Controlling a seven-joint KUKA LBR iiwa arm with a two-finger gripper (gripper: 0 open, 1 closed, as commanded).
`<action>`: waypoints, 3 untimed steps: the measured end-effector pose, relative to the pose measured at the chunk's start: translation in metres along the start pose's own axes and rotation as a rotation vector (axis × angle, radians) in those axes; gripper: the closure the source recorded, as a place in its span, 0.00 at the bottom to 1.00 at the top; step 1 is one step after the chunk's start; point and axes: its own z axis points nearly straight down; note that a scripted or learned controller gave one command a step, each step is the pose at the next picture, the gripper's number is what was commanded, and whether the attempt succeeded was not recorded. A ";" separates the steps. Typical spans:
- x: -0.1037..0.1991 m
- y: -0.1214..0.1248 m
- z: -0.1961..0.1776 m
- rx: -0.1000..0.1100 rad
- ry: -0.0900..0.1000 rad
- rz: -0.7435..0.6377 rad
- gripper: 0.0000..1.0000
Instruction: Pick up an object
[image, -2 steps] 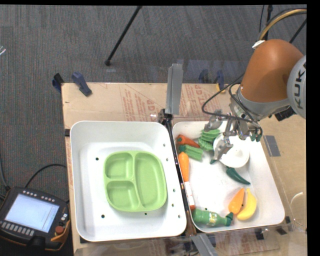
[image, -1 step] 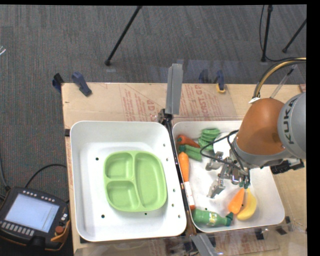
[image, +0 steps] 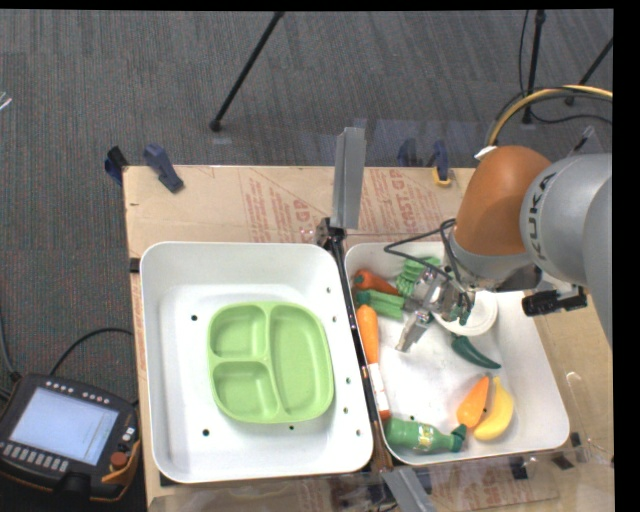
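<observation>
Two shallow bins of smooth white plastic with rounded corners sit side by side on a bench topped with printed brown cardboard (image: 250, 205). The left bin (image: 165, 400) holds a glossy pale-green plate (image: 270, 362), a rounded rectangle moulded into three compartments, two small ones on the left and one long one on the right. The right bin (image: 535, 395) holds a scatter of toy food: a long orange carrot (image: 368, 333) lying along its left wall, a green bottle (image: 424, 436) on its side at the near edge, a curved yellow banana (image: 497, 415) with a smaller orange piece (image: 473, 402) touching it at the near right, a dark green pepper shape (image: 473, 351) near the middle, and more green and orange pieces (image: 380, 291) at the far left. The gripper (image: 412, 335) of the grey arm hangs over the middle of this bin, its metal fingers (image: 409, 334) pointing down toward bare white floor; whether they are parted or closed cannot be told, and nothing is seen between them.
</observation>
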 end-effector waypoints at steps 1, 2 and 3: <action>0.012 0.019 0.000 -0.003 -0.012 0.285 0.00; 0.033 0.010 -0.002 -0.016 -0.035 0.354 0.00; 0.012 -0.016 -0.002 -0.019 -0.031 0.410 0.00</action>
